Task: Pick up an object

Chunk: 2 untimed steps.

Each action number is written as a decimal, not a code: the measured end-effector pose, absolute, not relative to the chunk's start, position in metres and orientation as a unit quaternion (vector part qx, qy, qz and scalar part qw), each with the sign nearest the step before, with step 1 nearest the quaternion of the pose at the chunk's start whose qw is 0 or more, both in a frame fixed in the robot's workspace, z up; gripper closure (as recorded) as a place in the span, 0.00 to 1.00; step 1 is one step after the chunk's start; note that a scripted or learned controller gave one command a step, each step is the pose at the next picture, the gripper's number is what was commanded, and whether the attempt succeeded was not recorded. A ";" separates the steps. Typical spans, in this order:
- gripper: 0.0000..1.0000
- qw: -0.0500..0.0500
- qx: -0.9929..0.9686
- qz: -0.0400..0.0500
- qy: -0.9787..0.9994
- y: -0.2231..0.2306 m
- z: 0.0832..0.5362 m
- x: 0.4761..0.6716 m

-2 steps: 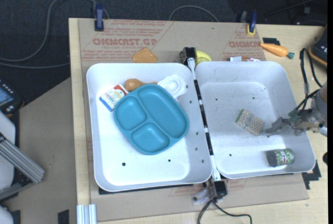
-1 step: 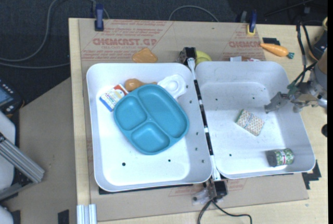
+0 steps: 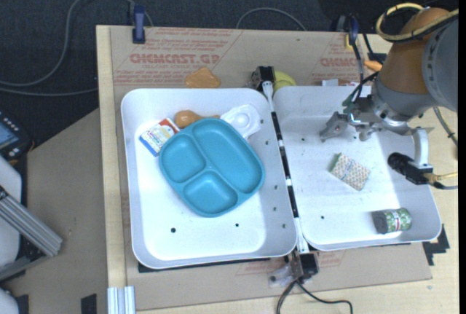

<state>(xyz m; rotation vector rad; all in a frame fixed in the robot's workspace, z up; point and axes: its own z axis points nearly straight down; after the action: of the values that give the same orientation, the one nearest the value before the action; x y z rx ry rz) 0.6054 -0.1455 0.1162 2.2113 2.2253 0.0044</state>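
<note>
Cardboard (image 3: 175, 57) reads "CHEMCAST GP"; end effector (image 3: 348, 123) state impossible to tell.

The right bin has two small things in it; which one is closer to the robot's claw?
The patterned packet is closer: it lies mid-bin, just below the gripper. The small green can lies on its side near the bin's front right corner.

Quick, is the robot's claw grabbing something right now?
Claw: cannot be told; it sits low over the right bin, and nothing shows gripped in it.
</note>
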 end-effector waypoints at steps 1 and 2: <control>0.00 -0.001 0.708 -0.001 0.706 -0.178 0.125 0.557; 1.00 0.001 0.707 0.000 0.707 -0.177 0.135 0.560</control>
<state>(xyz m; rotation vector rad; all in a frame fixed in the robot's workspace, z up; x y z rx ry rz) 0.5597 -0.1766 0.1348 2.2200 2.2212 -0.0003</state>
